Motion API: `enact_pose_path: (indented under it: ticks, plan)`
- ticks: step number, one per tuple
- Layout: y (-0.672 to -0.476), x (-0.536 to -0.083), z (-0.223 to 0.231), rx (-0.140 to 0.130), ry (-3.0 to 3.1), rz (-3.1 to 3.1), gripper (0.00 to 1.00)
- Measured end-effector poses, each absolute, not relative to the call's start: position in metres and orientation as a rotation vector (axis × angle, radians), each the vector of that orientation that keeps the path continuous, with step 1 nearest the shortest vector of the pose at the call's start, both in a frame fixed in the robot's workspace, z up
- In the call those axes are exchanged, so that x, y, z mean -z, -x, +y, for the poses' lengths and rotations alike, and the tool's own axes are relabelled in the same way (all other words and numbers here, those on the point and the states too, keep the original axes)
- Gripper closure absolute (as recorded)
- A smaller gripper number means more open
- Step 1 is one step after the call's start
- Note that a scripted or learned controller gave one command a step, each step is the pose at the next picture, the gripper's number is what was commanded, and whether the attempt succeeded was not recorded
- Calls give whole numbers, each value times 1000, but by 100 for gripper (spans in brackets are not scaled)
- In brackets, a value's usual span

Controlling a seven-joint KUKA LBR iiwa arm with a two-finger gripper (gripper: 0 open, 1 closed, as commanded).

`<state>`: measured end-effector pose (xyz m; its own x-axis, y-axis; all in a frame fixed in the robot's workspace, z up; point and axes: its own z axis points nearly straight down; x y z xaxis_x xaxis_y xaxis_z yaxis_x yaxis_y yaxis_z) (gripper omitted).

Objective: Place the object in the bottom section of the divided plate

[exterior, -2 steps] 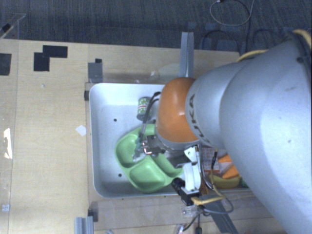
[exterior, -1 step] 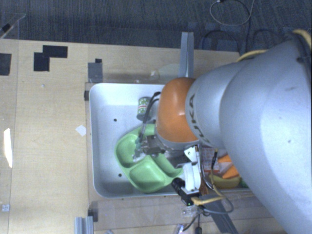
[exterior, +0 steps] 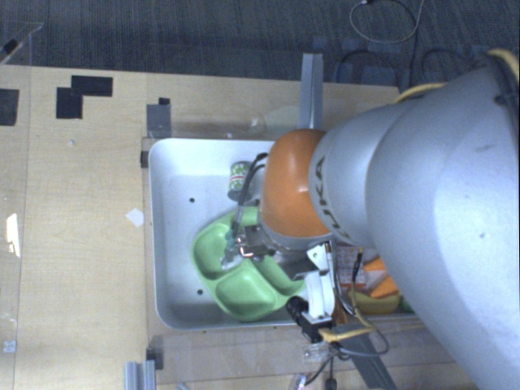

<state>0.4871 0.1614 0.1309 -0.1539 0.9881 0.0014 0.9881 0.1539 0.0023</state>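
Camera view shows our gripper (exterior: 237, 246) low over the green divided plate (exterior: 244, 279) in the left bin (exterior: 175, 218), its bottom section lying just toward the near rim, and whether we hold the object we cannot tell.

A single fixed camera sits above the bench (exterior: 73, 242) and looks down at a slant, so dark carpet (exterior: 203, 15) fills the top of the picture. It stands fairly near: the arm (exterior: 422, 210), entering from the right, covers most of that side and hides what is probably the second bin, leaving the left white bin (exterior: 175, 218) in plain sight.
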Motion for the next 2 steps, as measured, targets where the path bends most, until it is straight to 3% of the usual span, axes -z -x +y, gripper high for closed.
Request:
enact_pose_path:
  ticks: [2]
  plan:
    - [-487,-131,161,-4,-2043,2386,0]
